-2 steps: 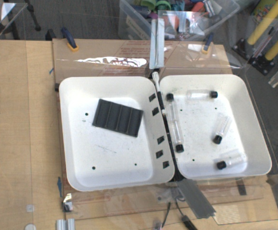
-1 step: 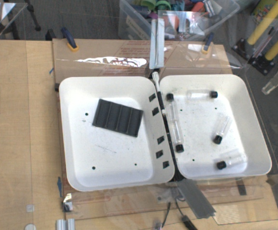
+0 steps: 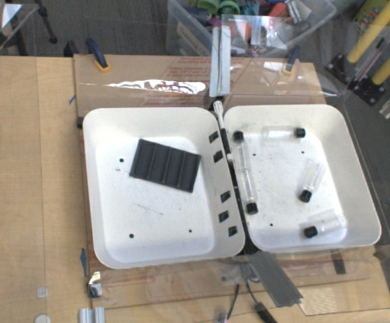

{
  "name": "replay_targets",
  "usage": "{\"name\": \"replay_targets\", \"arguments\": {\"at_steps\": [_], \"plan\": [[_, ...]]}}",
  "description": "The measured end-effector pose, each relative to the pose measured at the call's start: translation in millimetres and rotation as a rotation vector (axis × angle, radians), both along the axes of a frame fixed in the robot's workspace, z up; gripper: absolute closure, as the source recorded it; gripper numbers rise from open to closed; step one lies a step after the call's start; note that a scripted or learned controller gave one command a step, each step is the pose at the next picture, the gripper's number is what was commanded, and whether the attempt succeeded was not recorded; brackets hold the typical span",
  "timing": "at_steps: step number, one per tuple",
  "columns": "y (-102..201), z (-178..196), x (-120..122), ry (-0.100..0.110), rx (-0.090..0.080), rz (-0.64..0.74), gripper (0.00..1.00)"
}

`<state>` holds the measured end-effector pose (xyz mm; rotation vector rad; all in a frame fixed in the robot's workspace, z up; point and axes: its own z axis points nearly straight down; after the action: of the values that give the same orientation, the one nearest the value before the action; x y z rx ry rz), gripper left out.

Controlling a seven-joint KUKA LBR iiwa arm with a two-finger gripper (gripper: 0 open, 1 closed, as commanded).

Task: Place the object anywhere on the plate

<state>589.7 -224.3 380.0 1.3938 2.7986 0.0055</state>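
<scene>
A black ribbed rectangular plate (image 3: 165, 165) lies flat in the left white bin (image 3: 107, 241), slightly tilted, toward the bin's upper middle. Several clear plastic tubes with black caps lie in the right white bin (image 3: 356, 180). A long one (image 3: 245, 177) runs along the bin's left wall. A shorter one (image 3: 279, 134) lies near the back. Another (image 3: 311, 179) rests at the middle right, and one more (image 3: 326, 224) sits by the front right corner. All tubes lie loose and apart from each other.
Black tabs (image 3: 222, 180) line the seam between the two bins. Behind the bins stands a clear tub of colourful toys (image 3: 249, 5), with a metal bar (image 3: 220, 62) reaching toward the seam. Clamps (image 3: 99, 58) hold the cardboard base. Wooden bench spreads left.
</scene>
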Motion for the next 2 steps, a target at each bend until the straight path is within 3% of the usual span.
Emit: {"name": "replay_targets", "arguments": {"at_steps": [1,2], "plan": [[3.1,-131.8,-103.6,0.014,0.003,0.073,1.00],[3.1,-131.6,-103.5,0.013,0.003,0.073,0.00]]}}
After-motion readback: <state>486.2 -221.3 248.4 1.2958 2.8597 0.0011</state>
